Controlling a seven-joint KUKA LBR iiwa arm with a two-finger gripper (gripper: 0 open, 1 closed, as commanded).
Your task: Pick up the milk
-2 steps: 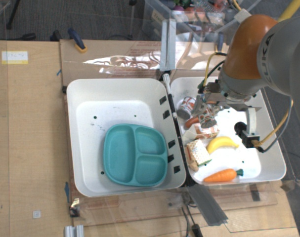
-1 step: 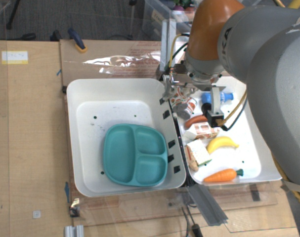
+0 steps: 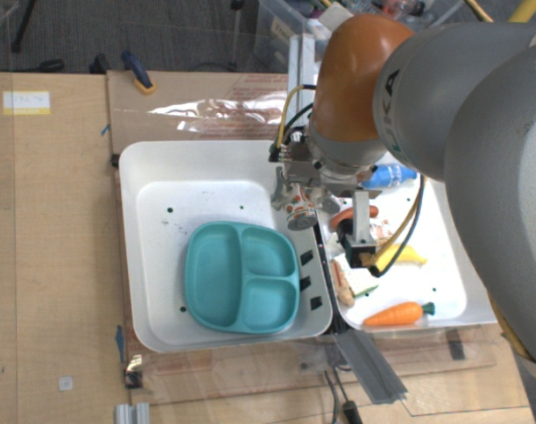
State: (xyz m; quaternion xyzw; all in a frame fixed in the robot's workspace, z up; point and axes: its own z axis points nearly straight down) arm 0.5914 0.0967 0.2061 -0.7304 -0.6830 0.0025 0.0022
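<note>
The grey arm with its orange band reaches in from the right, and its wrist hangs over the wall between the two bins. My gripper [image 3: 299, 203] points down at the left bin's right edge. Right under it is a small white container with red print [image 3: 296, 208], which looks like the milk, with a grey round end below it. The wrist hides how the gripper stands around it. I cannot tell whether the container is off the bin floor.
A teal divided plate [image 3: 241, 276] lies in the left bin [image 3: 153, 201]. The right bin [image 3: 449, 294] holds a blue bottle [image 3: 395, 177], a carrot [image 3: 393, 314], a yellow banana [image 3: 411, 255], a red piece [image 3: 343, 220] and a white-brown packet [image 3: 345, 279]. A yellow cable loops below the wrist.
</note>
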